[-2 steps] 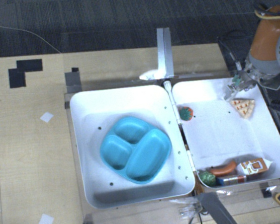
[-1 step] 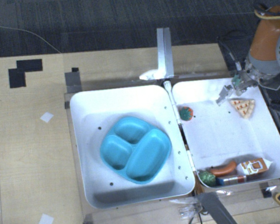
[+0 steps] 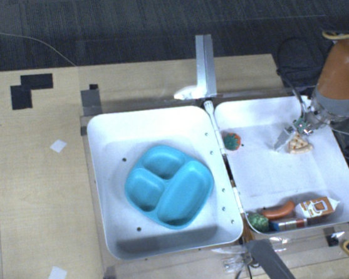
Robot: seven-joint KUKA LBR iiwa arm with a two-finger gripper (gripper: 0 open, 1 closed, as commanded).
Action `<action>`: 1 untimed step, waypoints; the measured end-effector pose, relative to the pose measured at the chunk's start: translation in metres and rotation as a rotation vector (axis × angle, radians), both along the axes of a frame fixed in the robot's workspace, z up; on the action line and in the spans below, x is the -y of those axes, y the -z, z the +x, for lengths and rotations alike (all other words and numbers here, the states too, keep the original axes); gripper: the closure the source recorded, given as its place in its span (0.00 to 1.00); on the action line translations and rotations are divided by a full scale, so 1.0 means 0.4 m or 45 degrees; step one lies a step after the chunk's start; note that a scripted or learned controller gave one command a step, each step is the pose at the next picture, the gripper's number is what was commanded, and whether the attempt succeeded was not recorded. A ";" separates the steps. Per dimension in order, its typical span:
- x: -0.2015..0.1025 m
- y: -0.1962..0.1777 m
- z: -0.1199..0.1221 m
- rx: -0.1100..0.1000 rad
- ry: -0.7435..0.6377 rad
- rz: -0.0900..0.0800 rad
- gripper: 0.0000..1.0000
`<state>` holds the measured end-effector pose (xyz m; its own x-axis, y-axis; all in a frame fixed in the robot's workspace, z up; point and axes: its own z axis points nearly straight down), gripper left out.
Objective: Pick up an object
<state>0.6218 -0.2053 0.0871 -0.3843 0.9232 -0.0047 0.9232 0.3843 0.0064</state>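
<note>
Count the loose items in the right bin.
5, maybe more hidden: a small green-red piece by the divider, a tan piece at the claw, and a green item, sausage and carton along the near wall.

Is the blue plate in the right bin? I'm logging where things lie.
No, the blue divided plate lies in the left bin; the right bin holds small food items.

We see small tan wedge-shaped object lying flat, upper right of right bin
</note>
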 end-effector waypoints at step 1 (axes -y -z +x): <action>0.000 -0.037 0.010 0.015 -0.003 -0.004 1.00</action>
<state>0.6257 -0.2052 0.1019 -0.3862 0.9224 -0.0122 0.9222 0.3863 0.0159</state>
